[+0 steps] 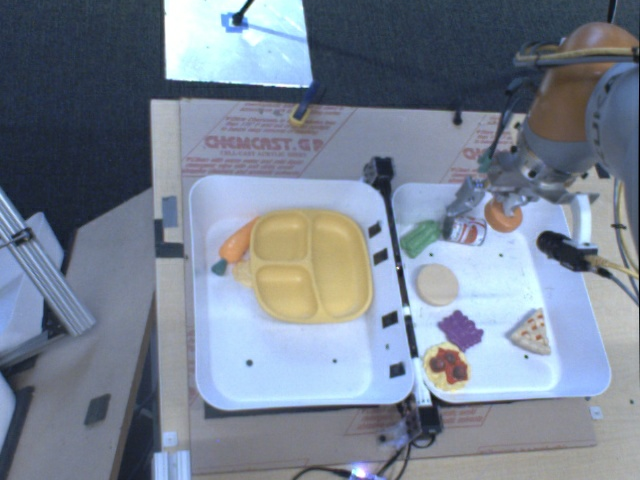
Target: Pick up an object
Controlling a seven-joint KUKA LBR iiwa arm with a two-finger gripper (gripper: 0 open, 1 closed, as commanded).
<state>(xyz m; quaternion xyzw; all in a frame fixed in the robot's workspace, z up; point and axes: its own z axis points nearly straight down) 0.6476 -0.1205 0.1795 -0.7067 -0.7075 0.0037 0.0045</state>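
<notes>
Gripper [468,206] above small can [464,232], lying lengthwise left-right.

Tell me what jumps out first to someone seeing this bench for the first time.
The big yellow divided plate in the left bin grabs the eye, with a toy carrot tucked against its left edge. Next comes the grey and orange arm reaching in from the right, its claw low over the right bin by a small can and a green piece. Nearer the front lie a pizza slice and a purple piece.
</notes>
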